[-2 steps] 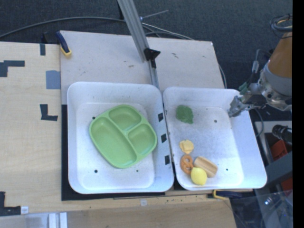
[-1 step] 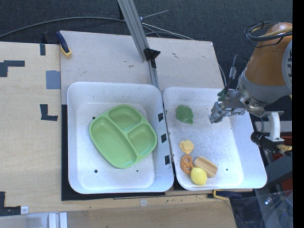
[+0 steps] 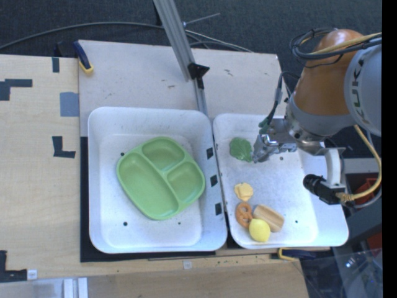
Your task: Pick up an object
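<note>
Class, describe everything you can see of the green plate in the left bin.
The green plate is a light green, plastic-looking tray with rounded corners and three compartments: one long, two smaller. It holds nothing. It lies flat, turned at an angle, near the middle of the left bin, resting on the bin's white floor. Nothing else touches it.

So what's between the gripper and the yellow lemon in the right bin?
In the camera view, bare white bin floor below the gripper, then a tan block lying against the lemon. The green piece sits beside the gripper, off that line.
</note>
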Available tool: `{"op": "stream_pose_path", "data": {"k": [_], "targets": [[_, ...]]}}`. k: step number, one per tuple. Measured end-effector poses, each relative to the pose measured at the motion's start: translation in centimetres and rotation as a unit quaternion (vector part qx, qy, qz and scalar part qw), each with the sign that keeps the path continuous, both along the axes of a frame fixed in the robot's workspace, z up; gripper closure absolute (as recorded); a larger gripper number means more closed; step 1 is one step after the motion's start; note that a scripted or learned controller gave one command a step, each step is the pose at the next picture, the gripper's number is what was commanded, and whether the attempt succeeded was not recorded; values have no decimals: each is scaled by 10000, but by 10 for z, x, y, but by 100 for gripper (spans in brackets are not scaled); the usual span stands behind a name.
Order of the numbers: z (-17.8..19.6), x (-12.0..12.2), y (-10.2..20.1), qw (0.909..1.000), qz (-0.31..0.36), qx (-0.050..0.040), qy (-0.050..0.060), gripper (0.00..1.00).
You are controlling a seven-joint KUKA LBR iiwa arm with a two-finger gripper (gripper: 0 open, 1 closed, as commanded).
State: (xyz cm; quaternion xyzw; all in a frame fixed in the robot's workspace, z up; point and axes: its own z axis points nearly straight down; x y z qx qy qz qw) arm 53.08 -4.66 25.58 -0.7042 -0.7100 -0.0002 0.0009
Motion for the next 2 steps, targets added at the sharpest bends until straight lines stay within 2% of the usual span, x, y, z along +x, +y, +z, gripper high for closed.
{"op": "stream_pose_path", "data": {"k": [1,2], "targets": [[-17,-7,59,10000,-2,-1,16,100],[-13,-20,117,10000,5,2,12,100]]}}
